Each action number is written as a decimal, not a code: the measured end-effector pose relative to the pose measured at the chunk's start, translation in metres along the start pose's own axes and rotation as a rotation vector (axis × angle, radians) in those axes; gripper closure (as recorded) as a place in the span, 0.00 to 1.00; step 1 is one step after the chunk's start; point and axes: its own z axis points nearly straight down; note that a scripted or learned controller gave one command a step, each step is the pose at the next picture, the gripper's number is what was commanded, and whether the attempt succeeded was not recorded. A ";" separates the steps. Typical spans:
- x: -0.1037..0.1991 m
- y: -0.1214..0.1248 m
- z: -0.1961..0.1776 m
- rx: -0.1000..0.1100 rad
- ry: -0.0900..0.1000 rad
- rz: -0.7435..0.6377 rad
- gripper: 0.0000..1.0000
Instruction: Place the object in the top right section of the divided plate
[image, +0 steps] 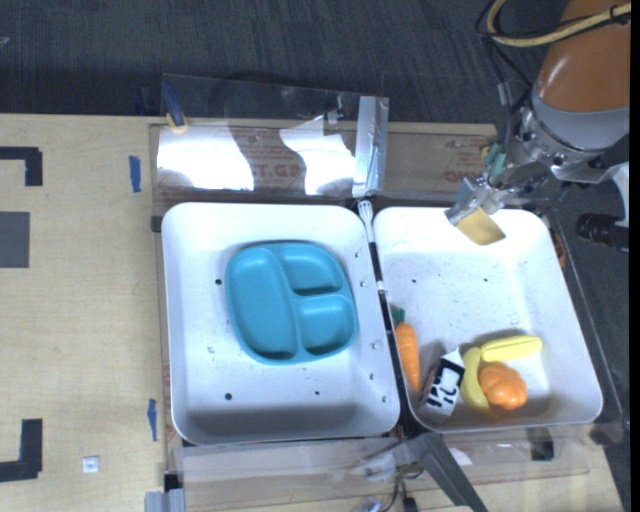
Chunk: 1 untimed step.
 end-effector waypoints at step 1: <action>-0.041 -0.046 -0.122 -0.009 -0.007 -0.194 1.00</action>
